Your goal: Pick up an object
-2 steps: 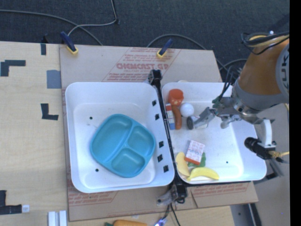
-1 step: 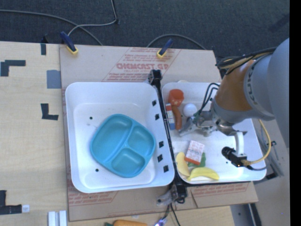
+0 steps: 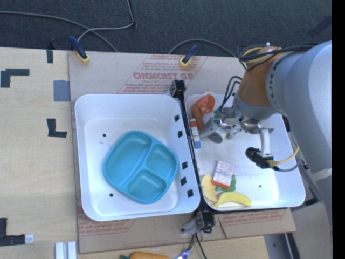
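Arm: grey with an orange band, reaching in from the right over the right bin.
Gripper: low over the right bin's upper left part, just beside the orange object; whether it is spread or pressed together cannot be told.
Right bin contents: orange object at the upper left; small printed box and yellow banana near the front wall.
Left bin: holds a blue divided plate.

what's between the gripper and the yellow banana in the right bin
In the camera view, a small red-and-white packet lies on the bin floor between the gripper above and the yellow banana at the right bin's near edge.
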Controlling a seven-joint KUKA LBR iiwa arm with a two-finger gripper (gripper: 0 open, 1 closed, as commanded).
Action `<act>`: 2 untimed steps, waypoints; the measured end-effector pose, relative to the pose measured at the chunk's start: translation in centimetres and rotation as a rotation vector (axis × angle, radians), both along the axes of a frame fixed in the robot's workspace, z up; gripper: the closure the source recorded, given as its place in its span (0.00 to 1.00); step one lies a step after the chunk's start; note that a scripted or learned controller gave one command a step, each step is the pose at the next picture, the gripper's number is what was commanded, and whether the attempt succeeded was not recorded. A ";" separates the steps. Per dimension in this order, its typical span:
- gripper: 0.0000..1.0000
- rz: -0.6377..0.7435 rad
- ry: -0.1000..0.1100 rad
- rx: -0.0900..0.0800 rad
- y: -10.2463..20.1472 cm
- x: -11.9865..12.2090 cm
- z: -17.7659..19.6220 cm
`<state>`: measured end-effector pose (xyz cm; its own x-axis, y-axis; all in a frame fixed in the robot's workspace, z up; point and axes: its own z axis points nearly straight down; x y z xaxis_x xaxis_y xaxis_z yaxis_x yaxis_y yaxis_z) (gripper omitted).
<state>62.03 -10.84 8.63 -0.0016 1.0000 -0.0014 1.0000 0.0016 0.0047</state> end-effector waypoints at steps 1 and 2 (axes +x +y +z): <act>0.00 -0.001 0.033 -0.004 0.9 4.2 0.1; 1.00 -0.002 0.030 -0.001 1.1 4.3 1.1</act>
<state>66.31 -9.72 9.72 -0.0001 1.0000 -0.0024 0.9997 0.0000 -0.0257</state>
